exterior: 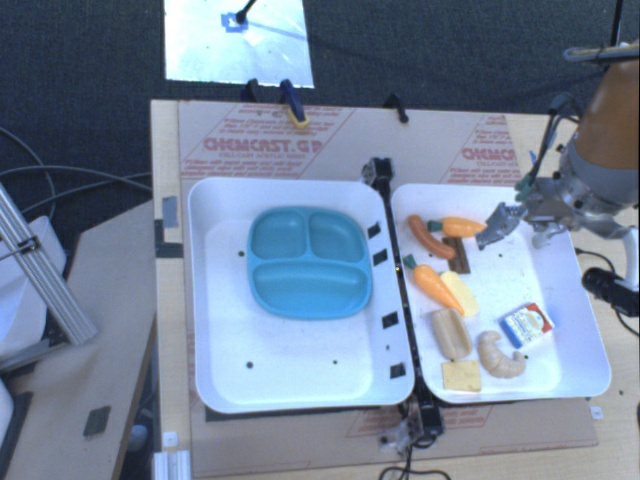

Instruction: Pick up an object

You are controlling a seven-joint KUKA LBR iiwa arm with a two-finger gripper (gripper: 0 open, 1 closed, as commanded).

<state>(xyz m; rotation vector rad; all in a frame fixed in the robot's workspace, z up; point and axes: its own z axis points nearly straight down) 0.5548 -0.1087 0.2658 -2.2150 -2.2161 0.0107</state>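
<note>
All the pickable stuff is sitting in the right bin [590, 363]. A small carrot [456, 226] is lying up top, just beside a reddish hot dog [427, 237] and a brown bar [458, 255]. A bigger carrot [432, 282] is lying against a yellow wedge [461, 293]. Lower down, a bread roll [451, 334], a cracker [461, 375], a croissant [500, 355] and a little milk carton [526, 325] are resting.

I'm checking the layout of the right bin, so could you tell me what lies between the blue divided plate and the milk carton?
In the camera view, between the blue plate and the milk carton lie the bins' adjoining walls, then a carrot and a yellow piece.
</note>
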